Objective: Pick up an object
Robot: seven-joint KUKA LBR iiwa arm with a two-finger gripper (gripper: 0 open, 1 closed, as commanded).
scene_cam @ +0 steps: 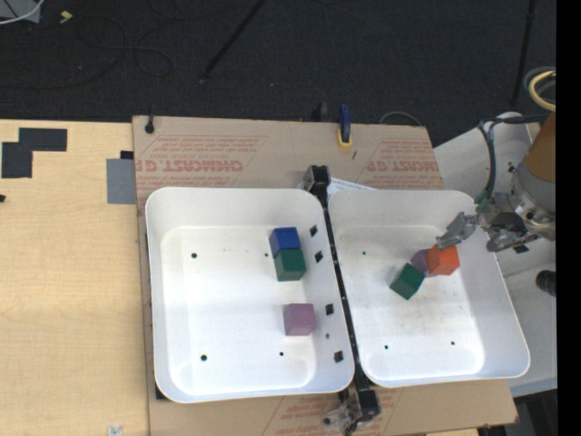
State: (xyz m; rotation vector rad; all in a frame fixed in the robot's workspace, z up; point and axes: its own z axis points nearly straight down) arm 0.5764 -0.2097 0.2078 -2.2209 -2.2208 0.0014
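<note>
In the right bin (490,352) three blocks sit bunched together: an orange block (443,262), a small purple block (419,262) touching its left side, and a dark green block (408,282) just below-left. My gripper (468,229) hangs over the bin's upper right part, just above and right of the orange block, and nothing shows in its grasp. The left bin (182,352) holds a blue block (284,239) pressed against a green block (290,264), with a light purple block (299,318) lying apart below them.
A black divider with clips (330,271) runs between the two bins. The bins rest on a cardboard sheet (227,157) on a wooden bench (64,280). The arm's body and cables (531,198) crowd the right bin's far right rim.
</note>
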